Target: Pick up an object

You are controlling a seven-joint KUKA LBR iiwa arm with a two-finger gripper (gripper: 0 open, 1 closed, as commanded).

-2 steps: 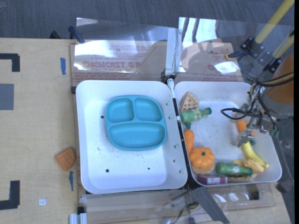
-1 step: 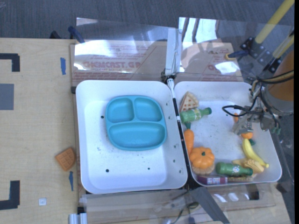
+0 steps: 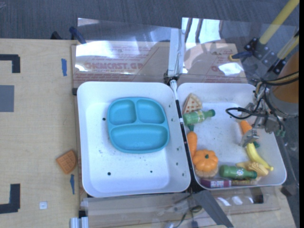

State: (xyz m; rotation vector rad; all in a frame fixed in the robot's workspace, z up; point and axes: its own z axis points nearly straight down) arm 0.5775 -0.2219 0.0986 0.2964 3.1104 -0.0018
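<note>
The right bin [image 3: 223, 129] holds several toy foods. A waffle wedge [image 3: 192, 103] and a green bottle [image 3: 198, 116] lie at its left, near the divider. Below them are a carrot [image 3: 192, 142] and an orange pumpkin [image 3: 205, 160]. Along the front wall lie a second green bottle [image 3: 237, 172] and a dark bar [image 3: 221, 183]. A yellow banana [image 3: 257, 157] lies at the right. My gripper [image 3: 251, 136] hangs low over the right side of this bin, just above the banana's upper end. A small orange piece [image 3: 245, 126] sits right against the gripper's left side.
The left bin [image 3: 95, 165] bears a blue divided plate [image 3: 137, 125]. An orange waffle-like block [image 3: 67, 161] lies on the wooden bench left of the bins. Clear plastic sheets [image 3: 142, 42] stand behind both bins. Black cables [image 3: 240, 112] trail from the wrist over the right bin.
</note>
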